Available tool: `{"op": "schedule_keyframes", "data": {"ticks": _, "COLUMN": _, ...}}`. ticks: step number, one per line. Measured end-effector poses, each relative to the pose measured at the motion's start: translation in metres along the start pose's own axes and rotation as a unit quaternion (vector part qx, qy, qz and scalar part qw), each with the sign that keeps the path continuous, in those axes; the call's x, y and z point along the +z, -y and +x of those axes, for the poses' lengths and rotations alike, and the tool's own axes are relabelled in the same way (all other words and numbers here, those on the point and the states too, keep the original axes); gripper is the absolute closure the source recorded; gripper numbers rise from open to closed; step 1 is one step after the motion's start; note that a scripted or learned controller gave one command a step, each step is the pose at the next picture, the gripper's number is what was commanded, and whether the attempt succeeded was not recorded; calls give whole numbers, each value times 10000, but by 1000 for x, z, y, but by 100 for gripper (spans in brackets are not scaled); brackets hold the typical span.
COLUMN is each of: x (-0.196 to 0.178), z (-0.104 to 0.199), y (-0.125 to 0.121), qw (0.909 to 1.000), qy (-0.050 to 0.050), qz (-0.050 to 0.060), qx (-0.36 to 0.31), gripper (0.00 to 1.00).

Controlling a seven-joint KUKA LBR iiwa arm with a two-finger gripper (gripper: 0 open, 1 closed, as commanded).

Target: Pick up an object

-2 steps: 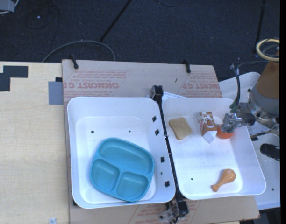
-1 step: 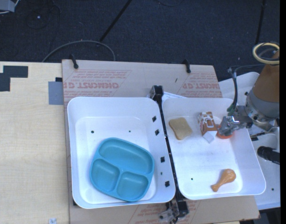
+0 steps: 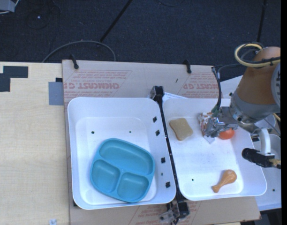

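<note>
Jaws (image 3: 212,127) are down low in the right bin (image 3: 200,191), hovering right beside a small red-orange ball-like object (image 3: 226,134), but from this slanted look I can't tell how far apart they stand, and nothing shows clamped between them. That red piece sits just to the right of the metal tip, near the bin's upper right, partly tucked under the wrist. For a clean pick, I'd judge the tool needs to centre over the round piece before closing, since an off-centre squeeze would likely roll it away. Other candidates wait nearby: a tan bread slice (image 3: 181,128) to the left, a toy drumstick (image 3: 224,180) near the front. Over in the left bin (image 3: 82,111), a blue divided tray (image 3: 121,169) lies flat.
</note>
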State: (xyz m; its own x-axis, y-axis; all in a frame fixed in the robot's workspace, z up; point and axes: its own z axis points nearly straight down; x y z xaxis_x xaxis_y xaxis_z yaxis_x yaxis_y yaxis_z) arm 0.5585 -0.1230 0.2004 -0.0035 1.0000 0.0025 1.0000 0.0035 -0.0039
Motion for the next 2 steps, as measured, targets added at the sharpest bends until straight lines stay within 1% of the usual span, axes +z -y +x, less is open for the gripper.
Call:
{"op": "schedule_keyframes", "data": {"ticks": 1, "x": -3, "z": 62, "y": -12, "qw": 10000, "qy": 2, "qz": -6, "qx": -8, "gripper": 100}}
{"op": "schedule_keyframes", "data": {"ticks": 2, "x": -17, "z": 114, "y": -17, "qw": 10000, "qy": 6, "qz": -10, "qx": -1, "gripper": 100}}
